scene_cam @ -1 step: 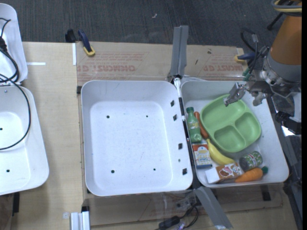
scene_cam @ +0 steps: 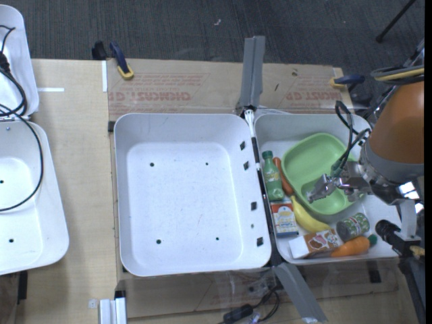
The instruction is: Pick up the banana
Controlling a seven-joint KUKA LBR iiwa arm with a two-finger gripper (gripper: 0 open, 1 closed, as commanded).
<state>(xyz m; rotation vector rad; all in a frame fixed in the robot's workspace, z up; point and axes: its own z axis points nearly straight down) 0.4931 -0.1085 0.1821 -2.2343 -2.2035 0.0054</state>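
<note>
The banana (scene_cam: 307, 219) lies in the right bin (scene_cam: 297, 255), tucked under the green bowl (scene_cam: 317, 164)'s near rim: light, curved, smooth-skinned, probably best pinched across its exposed middle. Above it the gripper (scene_cam: 322, 189) hangs over the bowl, holding nothing; whether it's spread I can't tell.

left white bin (scene_cam: 135, 181): frame centre | right white bin (scene_cam: 270, 123): green bowl (scene_cam: 314, 157), green bottle (scene_cam: 272, 175), carrot (scene_cam: 351, 248), can (scene_cam: 352, 227), small cartons (scene_cam: 284, 219) | blue-yellow clamp (scene_cam: 121, 63): upper left
</note>
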